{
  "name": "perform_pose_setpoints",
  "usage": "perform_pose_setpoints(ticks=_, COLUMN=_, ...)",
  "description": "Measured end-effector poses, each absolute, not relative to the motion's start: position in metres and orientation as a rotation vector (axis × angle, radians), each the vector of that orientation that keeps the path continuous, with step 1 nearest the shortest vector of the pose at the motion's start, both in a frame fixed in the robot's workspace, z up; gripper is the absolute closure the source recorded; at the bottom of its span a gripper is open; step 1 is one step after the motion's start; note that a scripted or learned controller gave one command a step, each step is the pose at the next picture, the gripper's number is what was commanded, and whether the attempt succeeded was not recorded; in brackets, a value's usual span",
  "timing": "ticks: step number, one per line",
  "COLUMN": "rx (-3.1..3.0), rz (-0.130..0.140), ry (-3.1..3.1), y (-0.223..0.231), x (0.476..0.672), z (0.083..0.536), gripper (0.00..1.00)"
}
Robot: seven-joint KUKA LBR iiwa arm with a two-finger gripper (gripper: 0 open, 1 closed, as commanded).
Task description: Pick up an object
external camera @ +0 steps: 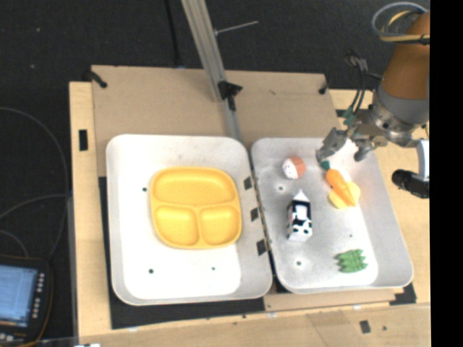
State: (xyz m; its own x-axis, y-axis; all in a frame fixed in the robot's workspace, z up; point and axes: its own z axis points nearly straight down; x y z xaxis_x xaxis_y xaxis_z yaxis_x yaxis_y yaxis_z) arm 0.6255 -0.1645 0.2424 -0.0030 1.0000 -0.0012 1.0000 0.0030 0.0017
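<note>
I see my gripper (346, 149) with jaws spread, nothing between them, over the right bin (383, 266); the toy carrot (340, 186) (orange, yellow-ended) lies just below the fingertips.

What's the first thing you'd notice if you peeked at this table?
The big yellow tray with three sections jumps out, sitting alone in the left bin. In the right bin lie small toys: a black-and-white milk carton, an orange carrot and a green piece. The robot's claw hangs over that bin's far edge, just above the carrot.
</note>
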Motion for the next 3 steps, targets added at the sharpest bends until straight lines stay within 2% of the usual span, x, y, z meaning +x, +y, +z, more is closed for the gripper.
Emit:
perform_pose_setpoints(ticks=1, rx=2.216, rz=0.000, ry=2.224, y=-0.165, x=0.626, z=0.242, gripper=0.00)
perform_pose_setpoints(ticks=2, rx=2.221, rz=-0.005, ry=2.222, y=-0.163, x=0.621, z=0.200, gripper=0.00)
perform_pose_setpoints(ticks=3, rx=2.223, rz=-0.006, ry=2.221, y=-0.165, x=0.626, z=0.156, gripper=0.00)
